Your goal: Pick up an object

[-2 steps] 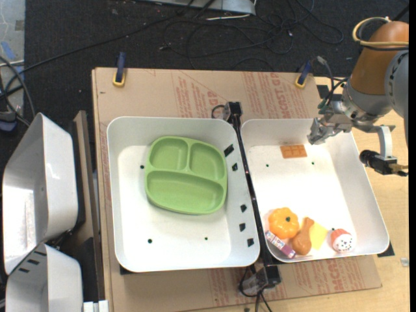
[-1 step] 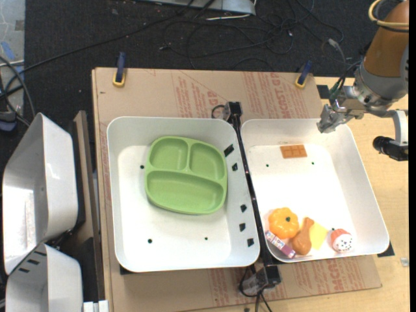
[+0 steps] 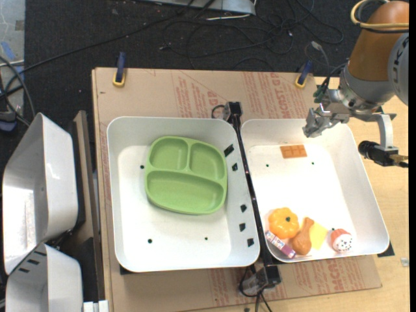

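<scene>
Grey hand [image 3: 316, 126], grip state unclear, above right bin's [image 3: 370, 194] far edge, near orange waffle piece [image 3: 293, 151].

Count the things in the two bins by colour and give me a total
Green: 1, tray
Orange: 3, tile, pumpkin, drumstick
Yellow: 1, piece behind the drumstick
White and red: 1, ball
Purple: 1, tube
Total: 7

A single fixed camera looks down from above the bench at a slant, far enough back to take in both white bins [image 3: 123, 194], the cardboard base [image 3: 169, 90] and dark floor [image 3: 65, 25] beyond.
</scene>
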Controlling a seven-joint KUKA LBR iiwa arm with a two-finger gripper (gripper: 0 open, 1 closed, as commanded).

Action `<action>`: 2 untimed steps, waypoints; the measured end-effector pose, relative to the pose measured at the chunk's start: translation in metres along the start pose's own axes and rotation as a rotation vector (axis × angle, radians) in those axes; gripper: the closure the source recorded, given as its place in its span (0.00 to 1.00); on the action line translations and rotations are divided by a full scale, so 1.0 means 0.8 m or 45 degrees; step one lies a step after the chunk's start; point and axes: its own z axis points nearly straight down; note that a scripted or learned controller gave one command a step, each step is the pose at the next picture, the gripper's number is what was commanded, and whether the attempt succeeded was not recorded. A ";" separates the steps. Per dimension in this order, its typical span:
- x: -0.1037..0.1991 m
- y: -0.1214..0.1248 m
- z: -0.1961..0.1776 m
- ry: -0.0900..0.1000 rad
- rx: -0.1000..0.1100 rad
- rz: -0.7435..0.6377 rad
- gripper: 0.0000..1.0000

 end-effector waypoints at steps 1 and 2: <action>0.074 0.001 -0.004 0.001 -0.002 -0.003 1.00; 0.129 -0.008 -0.002 0.001 0.002 -0.001 1.00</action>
